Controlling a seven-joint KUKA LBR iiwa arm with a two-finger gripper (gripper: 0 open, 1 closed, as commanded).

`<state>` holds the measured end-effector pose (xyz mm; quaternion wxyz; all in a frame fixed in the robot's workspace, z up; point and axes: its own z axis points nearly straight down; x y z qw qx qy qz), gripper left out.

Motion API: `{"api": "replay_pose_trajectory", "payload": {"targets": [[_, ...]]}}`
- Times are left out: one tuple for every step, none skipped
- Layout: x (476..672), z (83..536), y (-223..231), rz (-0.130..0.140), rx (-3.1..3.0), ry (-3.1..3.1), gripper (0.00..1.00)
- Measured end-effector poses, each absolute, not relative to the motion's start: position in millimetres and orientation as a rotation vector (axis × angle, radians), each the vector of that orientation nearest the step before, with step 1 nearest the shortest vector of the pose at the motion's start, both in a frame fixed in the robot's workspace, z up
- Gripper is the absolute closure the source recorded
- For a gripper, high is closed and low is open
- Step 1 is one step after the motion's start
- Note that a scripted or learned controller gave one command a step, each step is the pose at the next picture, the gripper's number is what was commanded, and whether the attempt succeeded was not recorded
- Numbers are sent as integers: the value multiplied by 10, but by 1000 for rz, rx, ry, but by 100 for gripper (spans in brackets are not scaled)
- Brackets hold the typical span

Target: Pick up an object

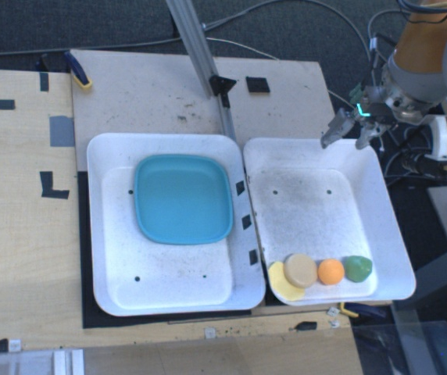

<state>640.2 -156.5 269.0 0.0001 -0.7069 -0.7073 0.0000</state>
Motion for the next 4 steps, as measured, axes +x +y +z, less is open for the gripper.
{"api": "replay_pose_trajectory", "payload": {"targets": [[6401,2689,-1565,0,-2221,-2222,0],[6348,2140,-1653,5,-2219,-2218,0],[6270,1538,-1685,6,-2218,-2218,0],[6320,1086,-1681,5,-2218,-2220,0]]}}
